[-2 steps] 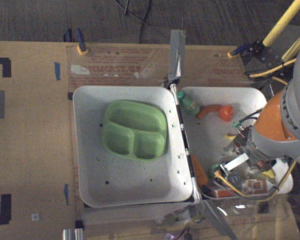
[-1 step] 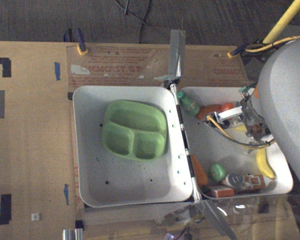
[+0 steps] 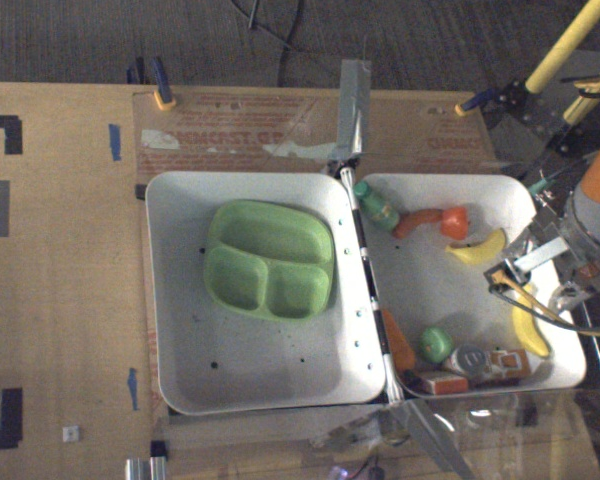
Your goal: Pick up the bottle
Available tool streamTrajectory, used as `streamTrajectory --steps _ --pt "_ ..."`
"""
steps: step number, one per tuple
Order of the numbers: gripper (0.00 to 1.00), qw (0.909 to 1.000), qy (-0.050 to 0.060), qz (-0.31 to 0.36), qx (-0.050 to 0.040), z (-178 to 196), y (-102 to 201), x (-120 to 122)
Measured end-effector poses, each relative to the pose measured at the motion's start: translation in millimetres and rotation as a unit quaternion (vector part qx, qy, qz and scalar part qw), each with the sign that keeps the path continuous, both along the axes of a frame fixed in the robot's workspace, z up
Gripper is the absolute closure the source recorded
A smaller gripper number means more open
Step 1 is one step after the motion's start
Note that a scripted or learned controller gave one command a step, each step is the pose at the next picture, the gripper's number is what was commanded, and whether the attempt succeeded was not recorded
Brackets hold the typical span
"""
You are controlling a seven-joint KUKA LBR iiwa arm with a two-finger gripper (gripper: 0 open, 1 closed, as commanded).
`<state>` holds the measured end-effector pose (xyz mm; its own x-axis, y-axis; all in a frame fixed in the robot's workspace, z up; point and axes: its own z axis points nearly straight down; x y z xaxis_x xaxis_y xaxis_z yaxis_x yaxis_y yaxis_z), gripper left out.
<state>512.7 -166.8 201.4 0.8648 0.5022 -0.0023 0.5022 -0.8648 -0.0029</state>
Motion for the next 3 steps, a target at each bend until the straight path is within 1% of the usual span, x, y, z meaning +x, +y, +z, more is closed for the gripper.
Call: streamTrajectory --steps 1,2,3 --pt "0.00 0.9995 -0.006 0.030 -0.0010 -73.2 45.6 -30.5" --pt "0.00 0.9975 -0.007 -0.070 -0.0015 -72.8 6.8 -29.5" --pt "0.00 0.9972 0.000 -0.075 -0.0005 -45.5 31.8 -33.7"
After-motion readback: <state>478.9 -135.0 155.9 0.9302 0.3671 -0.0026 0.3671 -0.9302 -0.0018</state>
